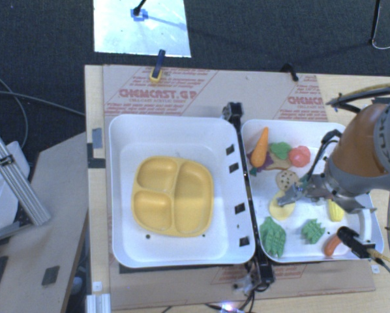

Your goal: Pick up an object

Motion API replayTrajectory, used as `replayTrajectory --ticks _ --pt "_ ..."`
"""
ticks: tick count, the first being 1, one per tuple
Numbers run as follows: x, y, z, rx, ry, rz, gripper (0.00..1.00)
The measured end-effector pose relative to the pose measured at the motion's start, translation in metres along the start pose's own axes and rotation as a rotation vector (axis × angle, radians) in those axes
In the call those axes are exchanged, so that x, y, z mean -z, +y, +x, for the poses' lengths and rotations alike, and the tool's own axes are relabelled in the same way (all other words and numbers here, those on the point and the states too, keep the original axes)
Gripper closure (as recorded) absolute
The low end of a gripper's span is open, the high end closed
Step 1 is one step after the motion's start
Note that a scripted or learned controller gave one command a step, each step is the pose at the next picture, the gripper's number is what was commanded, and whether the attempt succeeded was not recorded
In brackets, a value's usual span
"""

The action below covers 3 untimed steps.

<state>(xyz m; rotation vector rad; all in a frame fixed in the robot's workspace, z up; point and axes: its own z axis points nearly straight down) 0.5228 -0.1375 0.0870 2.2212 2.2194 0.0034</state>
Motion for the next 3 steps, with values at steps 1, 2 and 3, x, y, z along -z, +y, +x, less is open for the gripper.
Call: replayTrajectory --ticks 1,2,3 --pt "0.041 -0.031 0.051 0.008 0.002 0.002 0.00" --pt "0.011 0.039 0.043 0.007 -0.001 -0.002 0.00" --pt "-0.003 0.035 -0.026 -0.003 -0.003 0.001 0.00"
